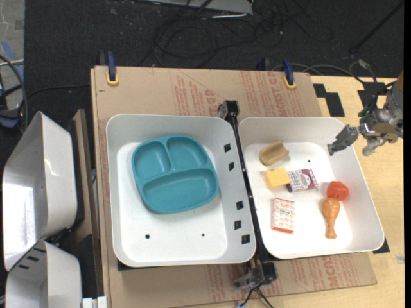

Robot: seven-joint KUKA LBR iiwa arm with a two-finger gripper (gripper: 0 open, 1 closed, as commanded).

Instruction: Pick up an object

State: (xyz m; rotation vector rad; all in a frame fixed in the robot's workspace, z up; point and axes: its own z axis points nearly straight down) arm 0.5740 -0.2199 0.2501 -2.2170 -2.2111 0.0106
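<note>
Gripper [357, 142]: seen at the right edge, above the upper right rim of the right bin — fingers are spread apart, with nothing between them.
Right bin [366, 233]: six objects are contained, none touched by the gripper.
Bread piece [273, 153]: placed in the upper middle of the right bin.
Yellow block [277, 178]: found just below the bread, touching the purple packet [302, 180] on its right.
Red-and-white box [283, 215]: laid flat, lower middle.
Tomato [338, 190]: positioned nearest the gripper, just above the drumstick [331, 217].
Left bin [122, 236]: a teal divided plate [174, 174] is held in its upper half.
</note>
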